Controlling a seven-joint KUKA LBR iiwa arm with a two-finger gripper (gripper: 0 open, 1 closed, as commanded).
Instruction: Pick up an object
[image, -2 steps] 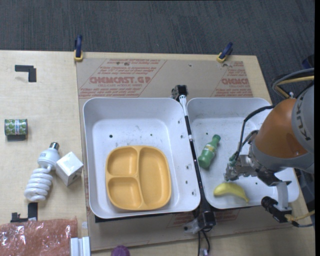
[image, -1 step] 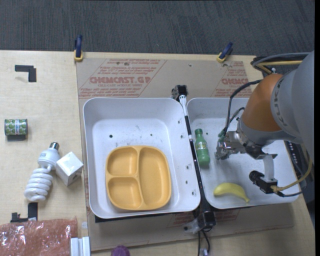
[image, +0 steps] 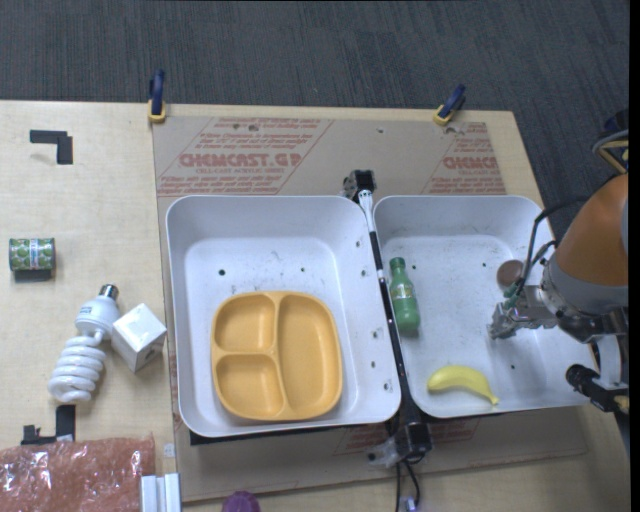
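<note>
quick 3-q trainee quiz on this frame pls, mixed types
1. True or false: the banana lies in the same bin as the green bottle.
2. Which bin holds the yellow tray? A) left B) right C) neither
3. Fill in: the gripper hangs over the ____ bin.

Key: 1 true; 2 A; 3 right.
</note>
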